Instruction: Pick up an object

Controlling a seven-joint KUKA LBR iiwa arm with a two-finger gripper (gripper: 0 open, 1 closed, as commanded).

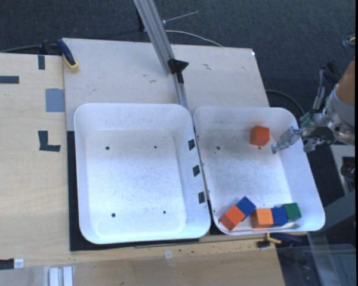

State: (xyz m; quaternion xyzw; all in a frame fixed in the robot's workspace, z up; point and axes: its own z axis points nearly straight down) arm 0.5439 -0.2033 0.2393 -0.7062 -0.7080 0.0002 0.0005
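Nearest the camera, along the near wall of the right bin (304,177), five cubes crowd together: an orange cube (230,217) toward the near-left corner, touching a blue cube (246,205), then a second orange cube (262,217), another blue one (279,215) and a green cube (292,211) at the near-right corner. Packed so tightly against the wall, they probably leave little room for fingers. Farther in, a lone orange cube (259,136) sits clear near the far-right part of the bin, likely the easier target. The gripper (284,140) hangs just beside it at the right rim, holding nothing; whether its fingers are spread I cannot tell. The left bin (83,159) lies alongside.
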